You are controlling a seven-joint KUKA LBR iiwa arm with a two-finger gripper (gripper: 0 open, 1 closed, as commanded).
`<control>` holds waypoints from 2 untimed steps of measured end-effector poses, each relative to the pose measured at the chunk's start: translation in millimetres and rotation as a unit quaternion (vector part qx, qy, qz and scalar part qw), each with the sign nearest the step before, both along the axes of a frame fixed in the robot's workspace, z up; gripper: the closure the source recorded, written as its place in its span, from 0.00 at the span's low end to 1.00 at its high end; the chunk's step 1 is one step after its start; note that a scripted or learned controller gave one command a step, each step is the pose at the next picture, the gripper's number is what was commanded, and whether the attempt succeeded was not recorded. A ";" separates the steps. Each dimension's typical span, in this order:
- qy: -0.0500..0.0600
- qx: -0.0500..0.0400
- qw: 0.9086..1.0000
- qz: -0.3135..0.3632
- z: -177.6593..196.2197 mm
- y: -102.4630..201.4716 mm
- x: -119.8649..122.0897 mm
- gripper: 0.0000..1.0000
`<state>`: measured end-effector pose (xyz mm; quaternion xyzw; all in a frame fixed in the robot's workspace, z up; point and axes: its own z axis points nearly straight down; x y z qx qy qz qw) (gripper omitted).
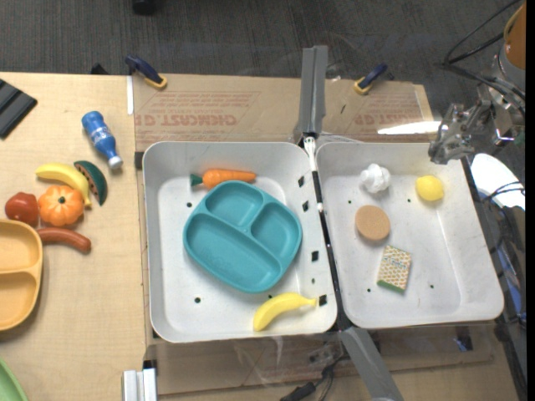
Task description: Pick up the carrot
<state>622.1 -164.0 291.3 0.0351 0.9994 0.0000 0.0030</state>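
Carrot (227,176) lies flat in left bin (159,249), near far wall, touching far edge of blue plate (242,235). Tool (449,140) waits over right bin's (476,266) far corner; grip state: cannot tell. Robot should cross over, drop straight down, pinch across carrot's middle, stay off plate rim.

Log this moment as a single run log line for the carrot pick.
task: pick carrot | carrot: left bin, far edge, beside teal plate | hand: over right bin's far right corner, holding nothing | status: not yet grasped
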 end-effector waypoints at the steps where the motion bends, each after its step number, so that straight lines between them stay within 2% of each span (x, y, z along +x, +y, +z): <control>1: 0.001 0.000 0.980 0.199 -35.8 56.2 -5.4 1.00; 2: 0.000 -0.001 0.961 0.278 -44.8 -31.3 11.0 1.00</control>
